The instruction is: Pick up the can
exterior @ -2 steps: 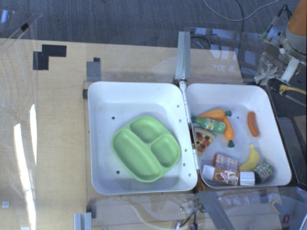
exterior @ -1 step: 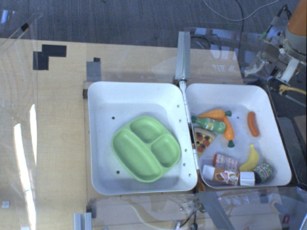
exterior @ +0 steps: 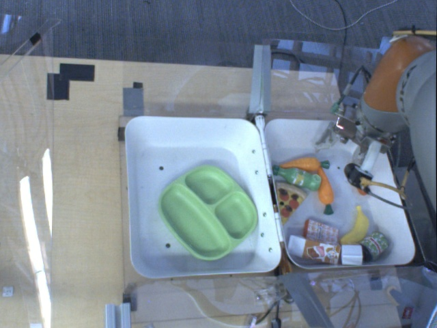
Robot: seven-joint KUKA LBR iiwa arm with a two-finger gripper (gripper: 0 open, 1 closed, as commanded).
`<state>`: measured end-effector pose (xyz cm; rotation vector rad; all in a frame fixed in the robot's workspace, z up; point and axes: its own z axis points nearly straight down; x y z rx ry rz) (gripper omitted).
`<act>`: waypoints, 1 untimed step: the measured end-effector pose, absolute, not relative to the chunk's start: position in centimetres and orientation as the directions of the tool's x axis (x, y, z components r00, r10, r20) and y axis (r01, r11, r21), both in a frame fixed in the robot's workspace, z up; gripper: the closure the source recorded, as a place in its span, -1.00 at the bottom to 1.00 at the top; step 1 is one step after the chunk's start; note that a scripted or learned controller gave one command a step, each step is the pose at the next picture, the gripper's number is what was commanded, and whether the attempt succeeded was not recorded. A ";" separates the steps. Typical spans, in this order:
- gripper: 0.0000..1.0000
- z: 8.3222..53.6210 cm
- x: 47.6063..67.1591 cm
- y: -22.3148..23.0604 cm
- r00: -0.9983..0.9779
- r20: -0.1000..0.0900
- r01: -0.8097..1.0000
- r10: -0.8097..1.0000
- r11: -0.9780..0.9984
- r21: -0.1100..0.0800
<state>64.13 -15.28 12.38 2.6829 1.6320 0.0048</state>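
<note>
Nearest the lens, in the right bin's (exterior: pixel 300 142) 5 o'clock corner, lies the can (exterior: pixel 374 243) — short, dark, green-labelled, just beside the banana (exterior: pixel 355 225). My gripper (exterior: pixel 345 130) hangs over the bin's 12 o'clock end; wide or narrow, I cannot tell. From it the can sits toward 5 o'clock, well apart — its long axis too small to judge.

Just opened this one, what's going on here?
The robot arm reaches in over the far end of the right bin, with its claw above that end. The can it is meant to pick up lies at the bin's near right corner beside a banana, apart from the claw. The left bin holds a green divided plate.
</note>
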 end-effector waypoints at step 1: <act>-1.00 8.8 57.9 -14.8 0.543 0.005 0.840 0.840 -0.543 0.008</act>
